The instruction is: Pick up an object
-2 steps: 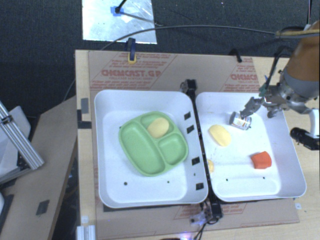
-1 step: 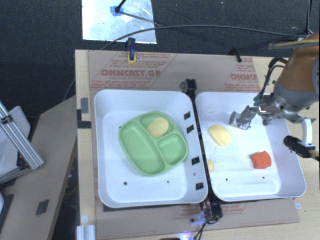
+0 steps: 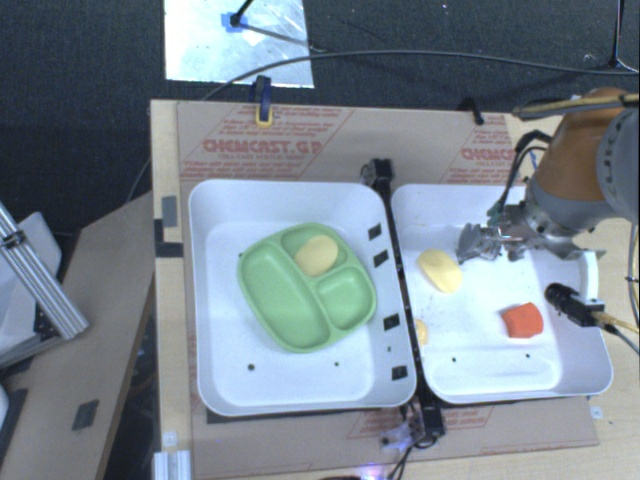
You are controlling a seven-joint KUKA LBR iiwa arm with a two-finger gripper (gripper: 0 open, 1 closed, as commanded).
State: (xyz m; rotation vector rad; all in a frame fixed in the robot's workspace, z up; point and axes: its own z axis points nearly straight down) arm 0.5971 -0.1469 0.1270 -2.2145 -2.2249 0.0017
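Observation:
A pale yellow rounded object [image 3: 440, 270] lies in the right bin [image 3: 480, 373], left of centre. An orange-red object [image 3: 522, 320] sits nearer that bin's right side. A small yellow piece [image 3: 421, 332] lies against the bin's left wall. My gripper [image 3: 470, 245] hangs low over the right bin, just up and right of the pale yellow object, and nothing shows between its fingers. The left bin [image 3: 225, 368] holds a green divided plate [image 3: 300, 298] with another yellow object [image 3: 317, 256] in its upper compartment.
The grey arm with its orange band [image 3: 585, 158] reaches in from the right over the right bin's far corner. A black fitting [image 3: 570, 304] sticks out near the orange-red object. Black clips [image 3: 390, 278] line the divider between the bins.

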